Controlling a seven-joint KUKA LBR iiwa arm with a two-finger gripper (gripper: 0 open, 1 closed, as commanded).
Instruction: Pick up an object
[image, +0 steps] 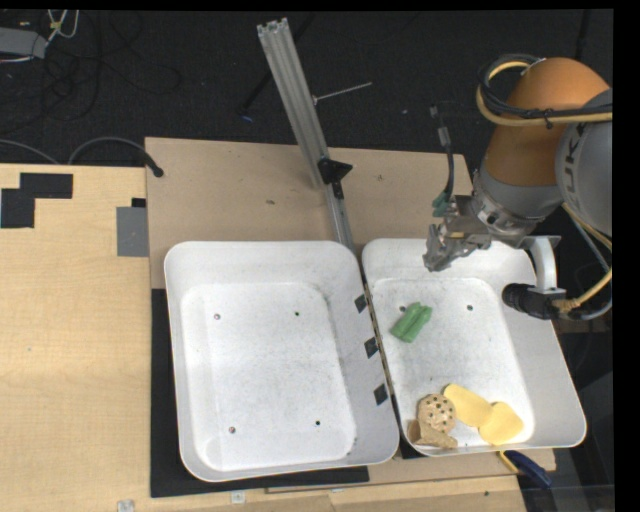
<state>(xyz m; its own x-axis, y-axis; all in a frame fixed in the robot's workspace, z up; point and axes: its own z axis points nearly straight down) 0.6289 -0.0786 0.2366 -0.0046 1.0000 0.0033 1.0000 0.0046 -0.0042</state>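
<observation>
The right bin (530, 345) holds a small green object (411, 322) near its left wall, a yellow object (483, 414) at its front, and a tan, spotted piece (434, 418) beside the yellow one. My gripper (440, 257) hangs over the bin's back edge, above and to the right of the green object. Nothing shows between its fingers.
The left bin (200, 290) stands next to the right one, joined by black clips (368, 322). A metal rail (300, 110) slants down from the back toward the gap between the bins. A wooden bench top lies to the left.
</observation>
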